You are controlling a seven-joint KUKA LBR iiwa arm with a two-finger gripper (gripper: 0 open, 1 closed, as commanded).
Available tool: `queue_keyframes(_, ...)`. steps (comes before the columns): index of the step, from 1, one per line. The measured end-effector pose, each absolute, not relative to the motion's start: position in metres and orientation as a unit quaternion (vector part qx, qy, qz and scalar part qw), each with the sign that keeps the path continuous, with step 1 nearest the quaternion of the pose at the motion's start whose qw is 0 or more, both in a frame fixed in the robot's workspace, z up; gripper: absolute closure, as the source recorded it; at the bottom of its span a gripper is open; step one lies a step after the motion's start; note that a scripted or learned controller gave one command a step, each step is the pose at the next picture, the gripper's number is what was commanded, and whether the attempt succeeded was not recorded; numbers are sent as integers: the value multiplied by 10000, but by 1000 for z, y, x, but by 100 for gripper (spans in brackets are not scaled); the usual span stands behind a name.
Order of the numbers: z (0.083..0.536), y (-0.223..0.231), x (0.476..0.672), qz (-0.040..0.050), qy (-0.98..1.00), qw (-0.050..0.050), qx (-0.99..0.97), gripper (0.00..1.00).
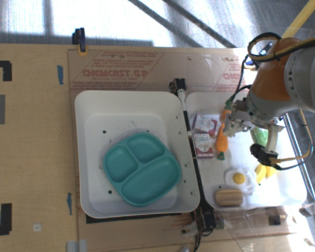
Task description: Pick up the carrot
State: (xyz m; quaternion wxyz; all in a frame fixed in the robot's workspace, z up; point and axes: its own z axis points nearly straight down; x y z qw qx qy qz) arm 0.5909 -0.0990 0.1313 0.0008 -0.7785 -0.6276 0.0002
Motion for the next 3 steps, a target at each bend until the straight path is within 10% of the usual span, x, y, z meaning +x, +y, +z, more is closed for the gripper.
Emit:
queue_keyframes(1, 105, -105, 556, -79, -7864, -310, -6169, 100)
queue_keyframes(2, 92, -104, 496, -24, -7845, -89, -6201, 100)
queue_keyframes(3, 90, -99, 496, -45, -7864, -55, -6177, 0)
